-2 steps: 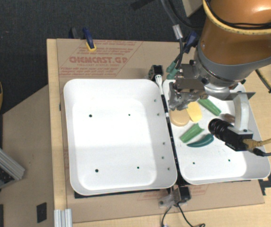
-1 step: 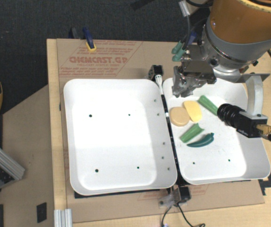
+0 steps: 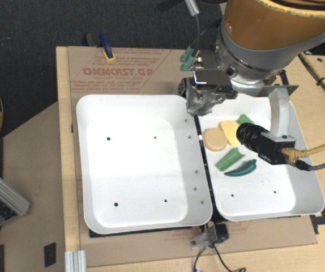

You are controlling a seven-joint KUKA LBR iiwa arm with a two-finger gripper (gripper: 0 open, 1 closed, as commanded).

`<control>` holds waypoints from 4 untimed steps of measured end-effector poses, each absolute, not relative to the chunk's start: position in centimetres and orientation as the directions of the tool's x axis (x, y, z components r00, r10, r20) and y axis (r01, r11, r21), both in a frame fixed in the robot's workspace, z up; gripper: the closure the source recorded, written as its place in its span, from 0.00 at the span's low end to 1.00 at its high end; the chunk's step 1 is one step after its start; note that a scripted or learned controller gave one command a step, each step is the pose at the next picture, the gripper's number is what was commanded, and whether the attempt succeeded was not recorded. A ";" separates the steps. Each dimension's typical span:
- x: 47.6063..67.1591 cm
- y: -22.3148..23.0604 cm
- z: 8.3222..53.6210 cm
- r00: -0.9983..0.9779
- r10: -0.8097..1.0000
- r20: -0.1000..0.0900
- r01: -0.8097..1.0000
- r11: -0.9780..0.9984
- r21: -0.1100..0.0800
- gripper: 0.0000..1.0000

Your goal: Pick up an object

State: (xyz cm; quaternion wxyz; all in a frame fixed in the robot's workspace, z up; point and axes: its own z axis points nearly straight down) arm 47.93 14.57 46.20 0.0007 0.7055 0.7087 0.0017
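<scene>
The right bin [image 3: 276, 200] holds a small cluster of toy food near its middle left: a tan round piece [image 3: 213, 139], a pale yellow piece [image 3: 229, 131], a light green piece [image 3: 229, 158], a dark green pepper-like piece [image 3: 242, 169] and a green bit [image 3: 245, 119] behind them. My gripper [image 3: 199, 102] hangs over the far left corner of the right bin, by the wall between the two bins, a short way behind the cluster. Its fingertips are hidden in the dark metal of the hand.
The left bin [image 3: 134, 163] lies beside the right one on a cardboard sheet [image 3: 123, 69]. A black cylinder with a cable [image 3: 264, 142] juts from the arm over the right bin, just right of the food. A blue and yellow clamp [image 3: 107, 49] sits at the cardboard's far edge.
</scene>
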 end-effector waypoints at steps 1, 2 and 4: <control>48.0 14.4 47.3 -0.001 1.000 0.001 1.000 0.001 0.006 1.00; 58.7 16.2 43.8 0.001 1.000 -0.002 1.000 -0.001 0.002 1.00; 58.8 19.9 35.6 -0.003 1.000 -0.002 1.000 0.003 -0.012 1.00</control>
